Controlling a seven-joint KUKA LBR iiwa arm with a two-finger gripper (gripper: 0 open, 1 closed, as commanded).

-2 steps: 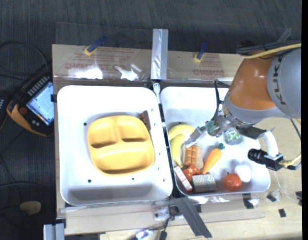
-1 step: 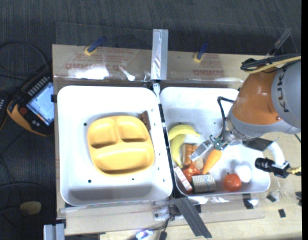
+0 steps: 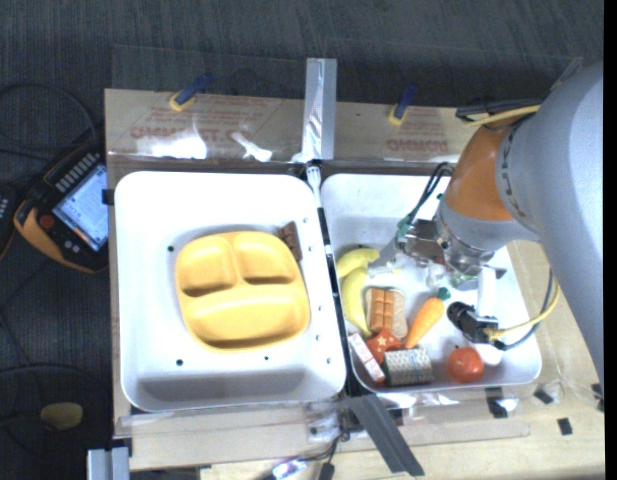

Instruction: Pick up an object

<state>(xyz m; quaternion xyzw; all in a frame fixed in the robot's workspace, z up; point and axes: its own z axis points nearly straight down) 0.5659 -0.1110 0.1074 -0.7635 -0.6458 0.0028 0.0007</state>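
Note:
The right bin holds several toy foods: a yellow banana, a tan waffle-like piece, an orange carrot, a red tomato, a small red piece and a grey ridged block. My gripper hangs low in this bin under the orange wrist band, just above and right of the carrot's top and right of the banana. Its tips are hidden among cables and the wrist body. I see no object lifted with it.
The left bin holds a yellow divided plate, with a small brown piece at its upper right corner. A handheld pendant lies off the bench at the left. Blue clips pin the back sheet.

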